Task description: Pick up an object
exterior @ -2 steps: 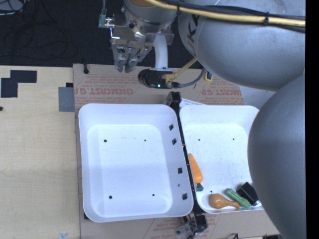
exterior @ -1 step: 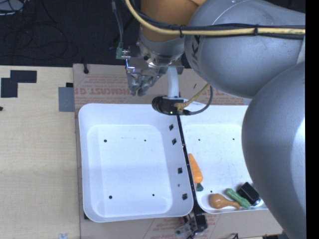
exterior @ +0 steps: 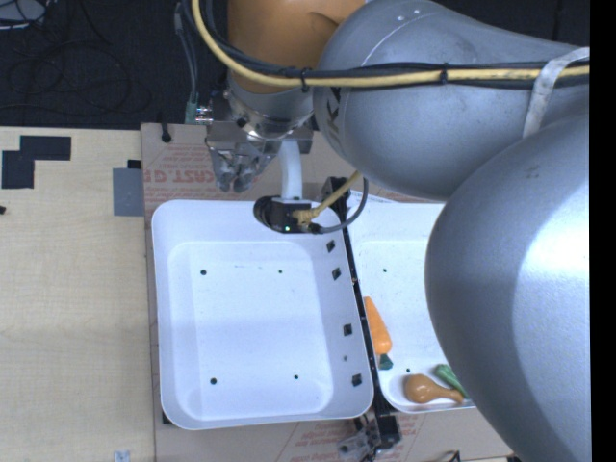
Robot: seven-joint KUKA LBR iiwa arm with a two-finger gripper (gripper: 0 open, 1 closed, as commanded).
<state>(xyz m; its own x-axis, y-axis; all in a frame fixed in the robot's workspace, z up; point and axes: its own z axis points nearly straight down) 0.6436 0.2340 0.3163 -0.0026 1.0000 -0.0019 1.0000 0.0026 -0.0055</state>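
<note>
Gripper [exterior: 234, 173] hanging above the far edge of the left bin [exterior: 183, 258], whether spread or pressed together cannot be told, nothing seen between its tips, orange carrot-like object [exterior: 377, 327], tan object [exterior: 427, 389] and green object [exterior: 449, 376] lying in the right bin [exterior: 404, 248] near its front, both bins on the surface [exterior: 67, 306]

Even, fairly bright light from above leaves the left bin [exterior: 255, 330] near-white with a soft bluish shadow across its floor. The arm [exterior: 452, 104], close to the lens, looks soft and carries broad pale sheen; beyond the table's far edge all is dark.
</note>
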